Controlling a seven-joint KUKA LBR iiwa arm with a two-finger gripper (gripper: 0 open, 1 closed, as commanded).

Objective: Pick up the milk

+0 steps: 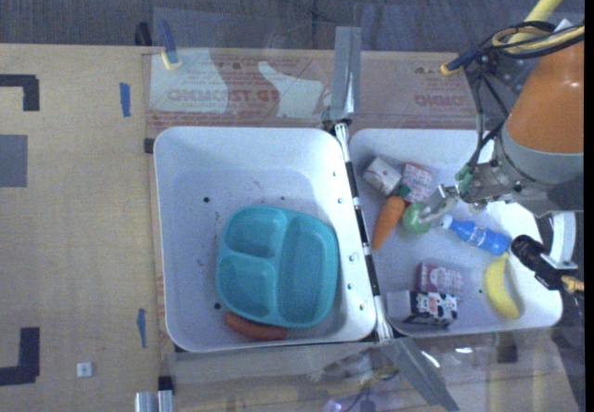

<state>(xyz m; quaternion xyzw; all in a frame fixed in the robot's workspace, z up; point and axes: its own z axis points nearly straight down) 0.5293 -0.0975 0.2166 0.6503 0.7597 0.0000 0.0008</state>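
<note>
while boxy milk carton lies flat | end effector grip: cannot tell

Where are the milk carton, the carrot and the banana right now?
milk carton (pixel 436 291): camera view, on its printed side face.
carrot (pixel 387 220): camera view, middle of the orange body.
banana (pixel 502 289): camera view, middle of the yellow curve.

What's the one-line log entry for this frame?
phase: reaching | gripper: over right bin, near carrot | milk carton: lying at bin's front, untouched | left bin: teal tray
</note>
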